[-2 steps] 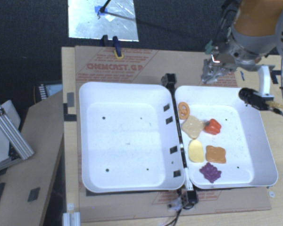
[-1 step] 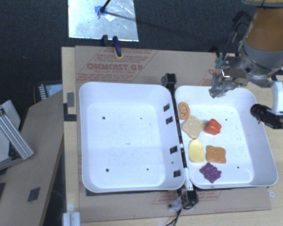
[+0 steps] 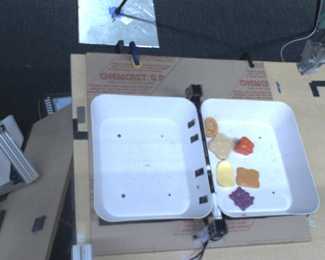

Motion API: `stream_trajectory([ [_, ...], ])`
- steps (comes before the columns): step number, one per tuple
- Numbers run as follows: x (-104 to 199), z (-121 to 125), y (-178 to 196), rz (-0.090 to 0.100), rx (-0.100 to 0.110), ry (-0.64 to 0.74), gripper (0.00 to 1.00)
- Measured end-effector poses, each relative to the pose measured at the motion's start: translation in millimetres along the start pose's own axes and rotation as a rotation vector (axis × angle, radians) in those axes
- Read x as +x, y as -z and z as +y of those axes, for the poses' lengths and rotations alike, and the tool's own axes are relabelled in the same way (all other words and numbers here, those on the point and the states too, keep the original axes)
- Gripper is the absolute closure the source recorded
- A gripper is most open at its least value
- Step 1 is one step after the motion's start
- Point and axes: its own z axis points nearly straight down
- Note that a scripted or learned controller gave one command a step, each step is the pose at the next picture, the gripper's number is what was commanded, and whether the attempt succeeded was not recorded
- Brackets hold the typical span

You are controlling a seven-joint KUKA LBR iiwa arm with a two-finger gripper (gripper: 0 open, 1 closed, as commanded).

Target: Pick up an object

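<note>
On the surface (image 3: pixel 168 72), two white bins sit side by side. Within the right bin (image 3: pixel 292 145), six small toy foods cluster near its left wall: a pretzel (image 3: pixel 210 126), a beige piece (image 3: pixel 221 145), a red pepper (image 3: pixel 244 145), a yellow piece (image 3: pixel 225 173), an orange toast (image 3: pixel 247 177) and purple grapes (image 3: pixel 241 197). Beside it lies the left bin (image 3: pixel 146 156). At the upper right edge is a metal part (image 3: pixel 316 53), possibly the end effector; its state cannot be told.
</note>
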Motion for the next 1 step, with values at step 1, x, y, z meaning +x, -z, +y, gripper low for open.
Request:
stream_trajectory([
  [1,-90.4,-66.3,27.4,-0.001,0.014,-0.005,1.00],
])
